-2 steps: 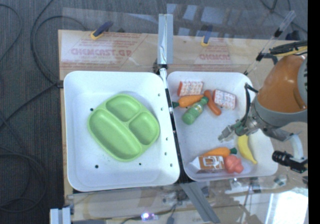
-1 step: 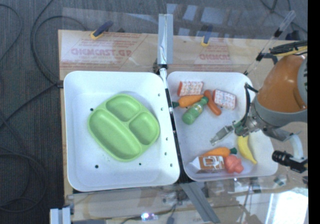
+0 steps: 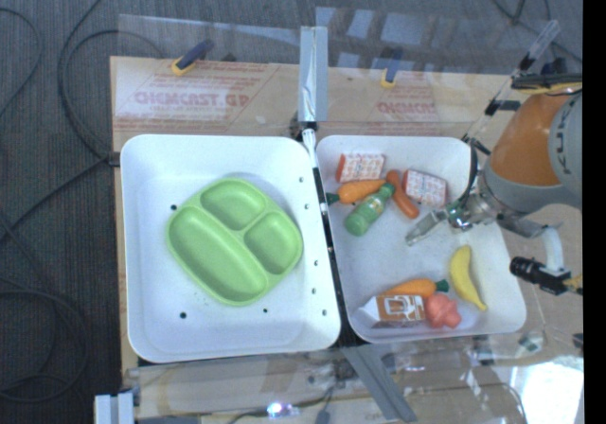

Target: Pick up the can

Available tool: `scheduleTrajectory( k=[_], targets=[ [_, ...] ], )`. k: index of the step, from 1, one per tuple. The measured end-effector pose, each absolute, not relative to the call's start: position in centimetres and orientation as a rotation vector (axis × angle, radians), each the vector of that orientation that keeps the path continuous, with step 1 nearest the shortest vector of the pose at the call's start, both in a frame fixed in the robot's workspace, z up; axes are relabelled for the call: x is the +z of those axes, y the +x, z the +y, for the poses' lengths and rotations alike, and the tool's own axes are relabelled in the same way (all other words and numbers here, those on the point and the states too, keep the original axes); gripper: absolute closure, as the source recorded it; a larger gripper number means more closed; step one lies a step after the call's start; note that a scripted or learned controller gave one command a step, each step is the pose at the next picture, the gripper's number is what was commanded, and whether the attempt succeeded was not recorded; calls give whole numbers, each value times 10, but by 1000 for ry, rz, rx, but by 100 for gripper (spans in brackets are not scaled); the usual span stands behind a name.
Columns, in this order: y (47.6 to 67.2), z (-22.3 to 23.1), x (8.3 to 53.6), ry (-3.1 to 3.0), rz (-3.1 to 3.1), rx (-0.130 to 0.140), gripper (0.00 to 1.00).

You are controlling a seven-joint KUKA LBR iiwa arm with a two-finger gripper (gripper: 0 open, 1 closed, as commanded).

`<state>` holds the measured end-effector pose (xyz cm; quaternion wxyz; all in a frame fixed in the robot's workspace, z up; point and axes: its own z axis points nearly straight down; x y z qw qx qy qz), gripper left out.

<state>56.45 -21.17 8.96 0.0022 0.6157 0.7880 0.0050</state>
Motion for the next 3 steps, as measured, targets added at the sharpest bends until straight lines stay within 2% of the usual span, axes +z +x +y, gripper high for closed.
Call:
scheduleTrajectory(
  k=[1, 2, 3],
  targets=[
    [645, -208, 89, 2104, 2326, 10, 0],
    [607, -200, 106, 1889, 2510, -6, 0],
    [639, -218, 90, 1709, 2629, 7, 0]
  ],
)
